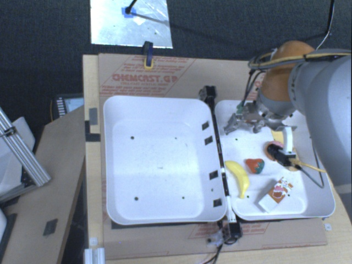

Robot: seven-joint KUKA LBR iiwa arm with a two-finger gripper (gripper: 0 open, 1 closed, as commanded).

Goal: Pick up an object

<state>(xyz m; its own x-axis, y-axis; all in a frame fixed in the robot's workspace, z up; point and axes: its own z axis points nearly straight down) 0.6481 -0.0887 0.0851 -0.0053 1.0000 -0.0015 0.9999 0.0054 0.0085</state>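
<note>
Pincer (237, 123) low over the right bin's (319, 205) far-left corner, fingers parted, nothing between them. Banana (238, 176), strawberry (254, 165) and small carton (275, 194) lie nearer the front, well apart from it. Pick judged not yet begun; descent and grasp remain

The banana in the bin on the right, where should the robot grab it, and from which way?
Probably across the middle of the banana, coming straight down from above. It lies flat on the right bin's floor, long and thin, so its narrow width suits the tool. The strawberry sits close beside its upper part, so gripping a little lower looks safer.
</note>
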